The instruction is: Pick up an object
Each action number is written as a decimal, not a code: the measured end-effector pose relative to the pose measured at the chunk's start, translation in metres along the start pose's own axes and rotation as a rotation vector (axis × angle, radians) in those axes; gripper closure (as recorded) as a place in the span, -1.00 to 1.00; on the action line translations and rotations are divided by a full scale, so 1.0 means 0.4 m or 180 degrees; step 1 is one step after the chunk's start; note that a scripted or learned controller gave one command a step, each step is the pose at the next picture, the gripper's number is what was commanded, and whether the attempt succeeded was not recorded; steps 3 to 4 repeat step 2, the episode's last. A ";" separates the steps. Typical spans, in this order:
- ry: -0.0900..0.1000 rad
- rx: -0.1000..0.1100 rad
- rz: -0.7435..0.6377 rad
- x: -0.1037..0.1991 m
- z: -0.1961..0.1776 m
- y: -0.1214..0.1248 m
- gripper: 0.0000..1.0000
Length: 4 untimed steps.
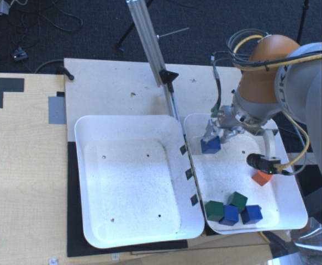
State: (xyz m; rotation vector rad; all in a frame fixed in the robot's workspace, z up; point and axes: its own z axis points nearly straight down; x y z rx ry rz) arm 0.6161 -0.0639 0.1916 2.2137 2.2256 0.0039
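A small blue cube (210,144) sits between the tips of the two-finger gripper (212,137), near the far left corner of the right-hand shallow white bin (293,200); the jaws are clenched on it. Whether the cube rests on the bin floor or hangs just above it I cannot tell. An orange block (261,177) lies toward the bin's right side, beside a black fitting on the grey arm (293,87). At the near edge cluster two green cubes (238,199) and two blue ones (252,213) (touching one another). The left white bin (89,134) adjoins it.
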 end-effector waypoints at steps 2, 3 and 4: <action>0.0010 0.0041 0.0002 0.264 -0.006 -0.201 1.00; 0.0010 0.0041 0.0002 0.264 -0.006 -0.201 1.00; 0.0010 0.0041 0.0002 0.264 -0.006 -0.201 1.00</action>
